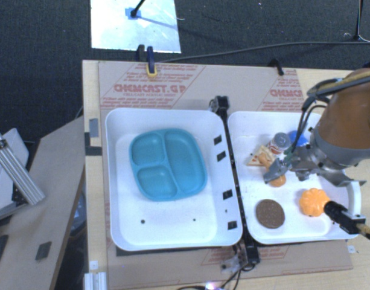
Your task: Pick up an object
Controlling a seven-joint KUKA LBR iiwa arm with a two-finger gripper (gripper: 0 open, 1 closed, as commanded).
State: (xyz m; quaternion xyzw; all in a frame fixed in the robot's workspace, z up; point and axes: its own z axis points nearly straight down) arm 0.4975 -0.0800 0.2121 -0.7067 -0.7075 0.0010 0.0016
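Dark carpet is seen around a tan worktop (91, 110), on which a pale sheet w/ red lettering (149, 89) is laid, held at its far edge by a blue-and-yellow clamp (149, 61). Two shallow white bins are set side by side on the sheet, touching along a black-fitted join. The left bin (172, 225) is occupied by a blue divided plate (168, 164), lying flat approx. at its centre. In the right bin (248, 125) several small things are spread: a brown round disc (270, 213) near the front wall, an orange rounded lump (313, 202) just beside it to the right, a pale wedge (257, 157) nearer the join, a small bottle w/ grey cap (279, 142) and a blue item (300, 141) towards the back. The arm (347, 122) is reached in from the right, and the gripper (274, 175) is placed low over the bin's middle, directly at a small orange-brown piece (278, 182), which lies between the wedge and the disc. Whether the jaws are open or closed cannot be told, nor whether the piece is gripped.
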